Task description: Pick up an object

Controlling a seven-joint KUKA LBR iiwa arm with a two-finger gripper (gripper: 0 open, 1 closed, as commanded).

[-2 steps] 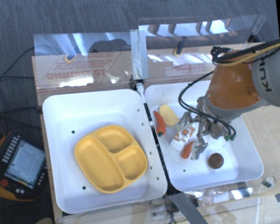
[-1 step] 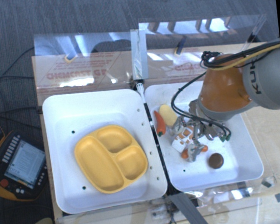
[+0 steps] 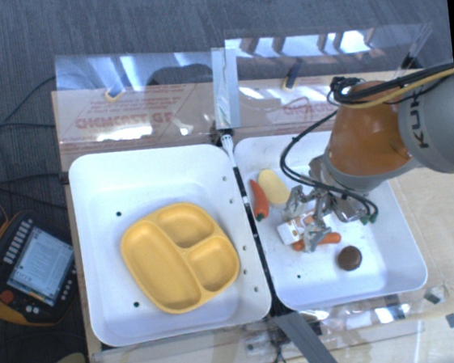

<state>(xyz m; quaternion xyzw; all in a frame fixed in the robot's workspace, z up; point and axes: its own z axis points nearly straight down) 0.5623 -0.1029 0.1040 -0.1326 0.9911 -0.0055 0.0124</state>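
We see the arm reaching in from the right over the right bin, its tool lowered among a small cluster of things near the bin's middle. The tool sits right over a white object and an orange piece just beside it, but we cannot tell whether its grip is parted or closed, nor whether anything is caught in it. Along the bin's left wall lie a carrot and, touching it, a pale yellow item. A brown round object rests near the front, apart from the tool. The left bin holds a yellow divided plate.
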